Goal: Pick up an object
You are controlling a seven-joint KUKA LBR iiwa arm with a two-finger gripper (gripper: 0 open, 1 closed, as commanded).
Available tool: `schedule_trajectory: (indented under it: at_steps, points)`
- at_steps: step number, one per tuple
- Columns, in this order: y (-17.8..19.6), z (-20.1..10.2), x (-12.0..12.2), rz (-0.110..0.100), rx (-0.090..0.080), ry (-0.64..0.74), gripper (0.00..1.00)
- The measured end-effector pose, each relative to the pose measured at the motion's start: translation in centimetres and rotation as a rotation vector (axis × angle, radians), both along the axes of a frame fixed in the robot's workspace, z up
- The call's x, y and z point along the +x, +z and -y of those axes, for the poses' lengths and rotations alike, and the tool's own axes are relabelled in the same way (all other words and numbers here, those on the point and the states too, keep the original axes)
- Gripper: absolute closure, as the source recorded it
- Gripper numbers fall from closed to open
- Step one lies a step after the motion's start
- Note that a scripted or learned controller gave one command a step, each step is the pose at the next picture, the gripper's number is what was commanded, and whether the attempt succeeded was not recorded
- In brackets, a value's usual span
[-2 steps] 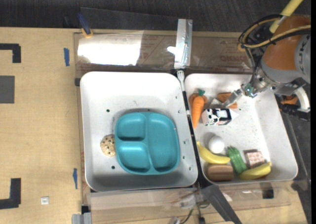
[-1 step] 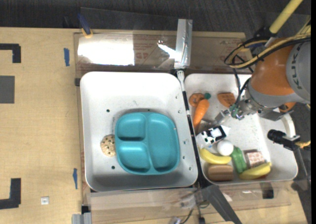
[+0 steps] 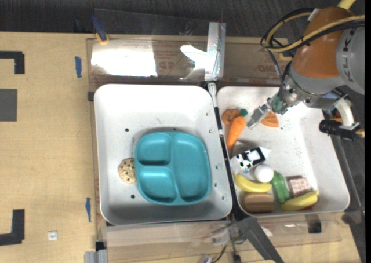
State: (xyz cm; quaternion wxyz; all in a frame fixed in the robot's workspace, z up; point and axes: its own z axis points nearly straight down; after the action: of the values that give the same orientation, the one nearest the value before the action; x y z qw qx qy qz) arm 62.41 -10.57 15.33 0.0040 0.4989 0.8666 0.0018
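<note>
Orange carrot (image 3: 234,130) lies slanted at right bin's (image 3: 324,166) left wall, perhaps touching it.

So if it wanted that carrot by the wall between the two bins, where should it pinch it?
Probably across the thick upper part of the carrot, just below its green top, coming straight down from above. It lies flat and slanted against the divider of the right bin, so a side approach looks blocked. The fingers would best close across its narrow width; the gripper hovers close by.

1. The arm (image 3: 324,53) reaches in from the right, its orange band uppermost.
2. The gripper (image 3: 259,116) points down-left; its fingers look slightly parted, perhaps with nothing between them.
</note>
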Motion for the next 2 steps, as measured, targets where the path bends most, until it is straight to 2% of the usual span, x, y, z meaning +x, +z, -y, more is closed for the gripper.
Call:
schedule_trajectory:
  at_steps: [1, 2]
  points:
    - [-5.8, 3.6, 0.4, 0.012, -0.001, -0.029, 0.0]
    - [-5.8, 2.3, 4.6, 0.002, -0.002, -0.256, 0.0]
